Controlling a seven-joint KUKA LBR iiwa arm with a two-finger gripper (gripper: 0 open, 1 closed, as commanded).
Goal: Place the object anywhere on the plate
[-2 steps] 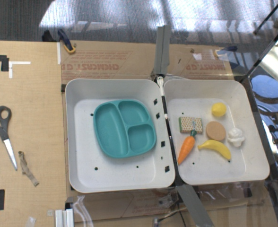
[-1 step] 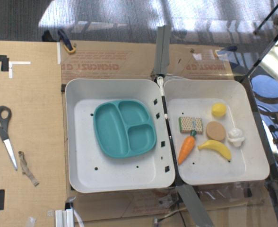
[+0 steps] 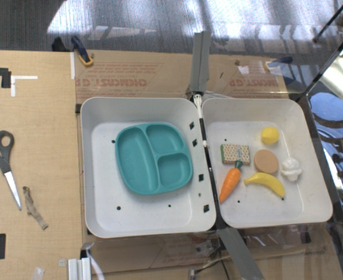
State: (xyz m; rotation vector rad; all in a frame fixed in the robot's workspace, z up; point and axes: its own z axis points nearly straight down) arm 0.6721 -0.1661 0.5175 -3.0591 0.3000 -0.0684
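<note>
Teal plate (image 3: 137, 156) in the left bin (image 3: 95, 174); toy foods in the right bin (image 3: 311, 203).
Carrot (image 3: 230, 181), banana (image 3: 266, 182) and lemon (image 3: 270, 135) lie apart from the plate. Red print on the cardboard (image 3: 130, 77) reads reversed and is illegible. The gripper's state cannot be told.

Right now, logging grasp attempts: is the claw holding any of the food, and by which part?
Nothing is held: the carrot, banana and other toys lie in the right bin; the plate is bare.
</note>
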